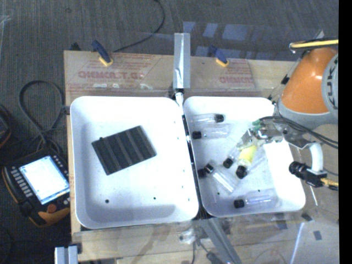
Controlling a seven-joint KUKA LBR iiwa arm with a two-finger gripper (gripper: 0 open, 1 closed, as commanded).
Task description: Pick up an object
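— What lies in the right bin (pixel 286 199)?
— Several clear little bottles with black caps, scattered across its floor. One bottle (pixel 210 118) rests near the far wall, another (pixel 208 132) just below it, and one (pixel 254 201) lies near the front edge. A yellowish, clear item (pixel 247 154) sits in the middle, with black caps close around it.
— And the left bin (pixel 82 191)?
— It holds a dark ribbed slab (pixel 124 149), lying flat and turned at an angle.
— Anything else on the desk (pixel 77 70)?
— Two clamps (pixel 101 53) at the far edge, and a handheld screen (pixel 41 179) off to the left.
— Where is the arm (pixel 308 87)?
— It leans in from the right, orange band uppermost. The claw (pixel 258 132) hangs over the right bin, just above the yellowish item. Open or closed, I cannot tell.
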